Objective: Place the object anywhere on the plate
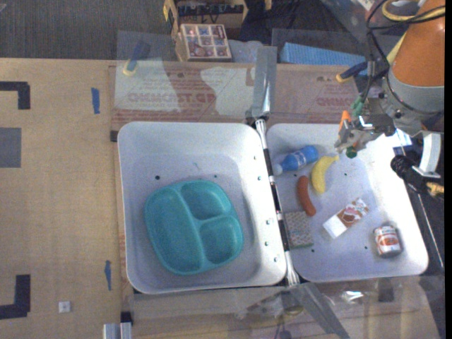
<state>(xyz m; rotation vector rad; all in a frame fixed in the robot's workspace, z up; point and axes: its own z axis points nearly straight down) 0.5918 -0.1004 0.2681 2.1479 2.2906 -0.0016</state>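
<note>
While the gripper hovers, jaw state unclear, the banana lies just beside it, plate well apart

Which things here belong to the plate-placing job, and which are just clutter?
Job:
- teal plate in the left bin
- end effector, above the right bin
- candidates in the right bin: blue bottle, banana, sausage, white packet, can, sponge pad

Lying about:
- cardboard box
- tile box
</note>
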